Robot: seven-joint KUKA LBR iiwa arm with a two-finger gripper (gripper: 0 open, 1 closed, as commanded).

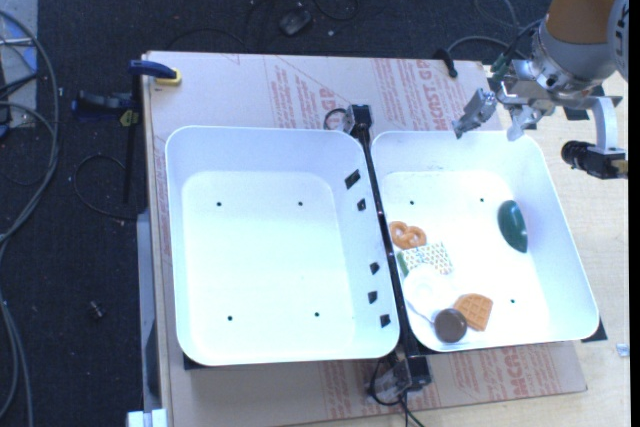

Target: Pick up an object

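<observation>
there, fingers (496, 115) wide apart, empty

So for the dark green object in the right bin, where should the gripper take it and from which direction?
Judging by its pose, come straight down from above. The green object lies flat and alone near the right bin's far-right side, an elongated oval. Close the fingers across its narrow width at the middle. The gripper, open, hovers above the bin's back edge, with bare floor around the object.
</observation>
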